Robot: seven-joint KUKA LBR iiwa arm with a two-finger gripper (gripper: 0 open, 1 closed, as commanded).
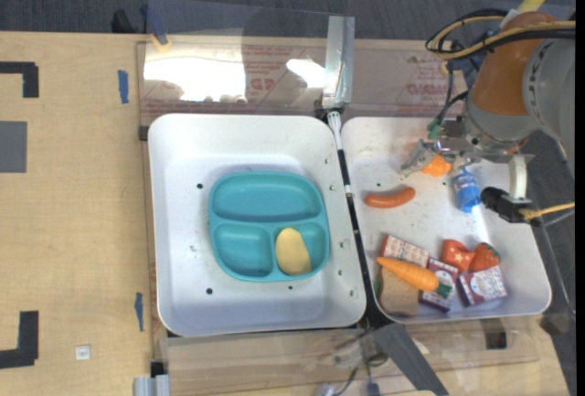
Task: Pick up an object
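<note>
1. The arm (521,83) reaches in from the upper right of the frame, and its end effector (430,156) sits low over the upper part of the right bin (539,294).
2. A small orange object (439,167) lies right at the end effector's tip; whether the fingers are spread, closed or pinching it cannot be made out here.
3. That orange piece looks like the likely target, since the tool is placed directly on it rather than over the crowded pile.
4. Just beside it to the right is a small blue bottle (467,191), and a sausage (390,197) lies to the lower left, apart from both.
5. Along the lower edge of the right bin a carrot (409,273), a tomato (457,252) and small cartons (483,284) lie touching, which would make a clean grasp there harder.
6. In the left bin (174,202), a teal divided tray (265,202) holds a yellow potato-like piece (292,251) in its lower right compartment.
</note>
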